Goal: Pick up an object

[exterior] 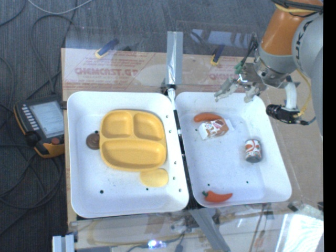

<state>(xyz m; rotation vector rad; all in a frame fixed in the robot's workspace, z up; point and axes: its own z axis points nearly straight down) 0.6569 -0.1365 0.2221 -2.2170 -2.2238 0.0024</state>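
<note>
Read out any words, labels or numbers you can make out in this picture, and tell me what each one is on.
"CHEMCAST GP", roughly, in faded red print on the protective sheet behind the left bin; the last letters are uncertain.
Similar red print on the sheet behind the right bin: too faint to read.
Carton label: blurred.
Can label: blurred.
Handheld pendant screen: too small to read.

Count, left bin [79, 156]: 1 yellow divided tray [133, 139], 1 small yellow disc [154, 178], 1 brown round item [93, 140].
Count, right bin [273, 182]: 1 orange sausage-shaped item [207, 116], 1 white carton [213, 128], 1 can [253, 150], 1 red-orange pepper [217, 196].
Bins: 2.
</note>
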